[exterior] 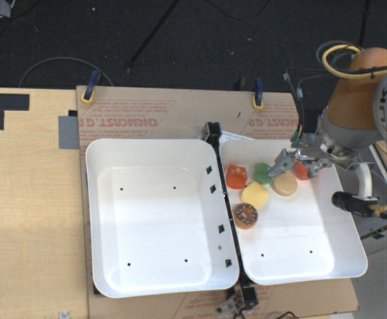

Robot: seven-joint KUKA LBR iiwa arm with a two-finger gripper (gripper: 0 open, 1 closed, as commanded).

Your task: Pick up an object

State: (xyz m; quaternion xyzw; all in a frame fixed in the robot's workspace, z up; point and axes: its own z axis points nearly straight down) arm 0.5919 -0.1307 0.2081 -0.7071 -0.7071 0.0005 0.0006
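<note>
Camera view: round beige object (285,185) beside tool (287,165)

even bright light, soft shadows, slightly blurry overall.

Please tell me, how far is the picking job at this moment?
Done: the gripper has reached the right bin, low among the toys. In hand: nothing visibly held; the beige piece, green piece and donut lie on the floor. Left: grasping one and lifting it.
</note>
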